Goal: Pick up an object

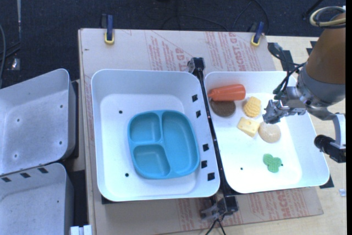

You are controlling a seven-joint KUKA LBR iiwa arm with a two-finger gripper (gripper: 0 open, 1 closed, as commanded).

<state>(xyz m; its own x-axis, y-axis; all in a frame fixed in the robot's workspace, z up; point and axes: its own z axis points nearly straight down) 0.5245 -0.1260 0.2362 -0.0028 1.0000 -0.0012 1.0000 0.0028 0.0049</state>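
One pale round cookie (269, 132) lies in the right bin (308, 173), directly under the gripper (273, 114). It looks light, stiff and smooth, best pinched across its edges. Whether the jaws are open, I cannot tell.

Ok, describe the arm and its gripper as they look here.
The arm is a thick rounded grey body with an orange band above the wrist and a pale ring near the top. Dark cables run down to the gripper, a small dark metal assembly.
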